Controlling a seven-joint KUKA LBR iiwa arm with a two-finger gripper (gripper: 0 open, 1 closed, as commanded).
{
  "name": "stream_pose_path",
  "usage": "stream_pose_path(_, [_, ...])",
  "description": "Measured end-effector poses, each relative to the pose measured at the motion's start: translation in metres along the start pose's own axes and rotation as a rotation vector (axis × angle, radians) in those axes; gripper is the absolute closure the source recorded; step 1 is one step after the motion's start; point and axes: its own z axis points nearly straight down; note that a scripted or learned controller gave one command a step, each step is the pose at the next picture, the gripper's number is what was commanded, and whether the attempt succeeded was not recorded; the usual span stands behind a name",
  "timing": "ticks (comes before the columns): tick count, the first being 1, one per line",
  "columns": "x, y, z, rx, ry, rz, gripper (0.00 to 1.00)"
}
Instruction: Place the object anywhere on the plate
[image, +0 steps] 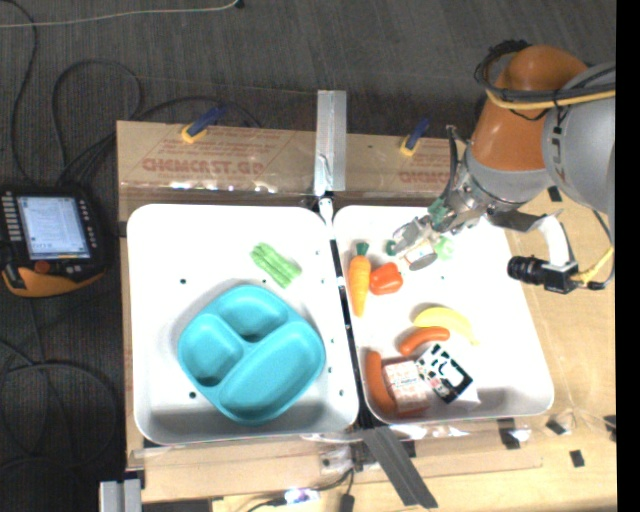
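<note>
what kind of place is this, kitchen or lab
Most likely a robotics lab, not a kitchen: a robot arm reaches over two white bins of toy food, a teach pendant sits beside the bench, and cables trail over the carpet.

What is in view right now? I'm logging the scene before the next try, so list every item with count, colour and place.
plate: 1, turquoise, divided, in the left bin
green toy vegetable: 1, green, left bin, above the plate
carrot: 1, orange, right bin, by the centre divider
red pepper: 1, red-orange, right bin, beside the carrot
banana: 1, yellow, right bin, middle
can: 1, red with a white label, lying in the right bin's front
black-and-white box: 1, right bin, against the can
bins: 2, white, side by side
handheld controller: 1, black and orange, on the floor at left
gripper: 1, grey, over the right bin's back
</note>
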Motion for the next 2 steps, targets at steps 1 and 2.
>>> stream_pose_path(1, [0.058, 0.016, 0.03, 0.002, 0.0, 0.024, 1.0])
stream_pose_path(2, [0.165, 0.027, 0.028, 0.001, 0.001, -0.177, 1.0])
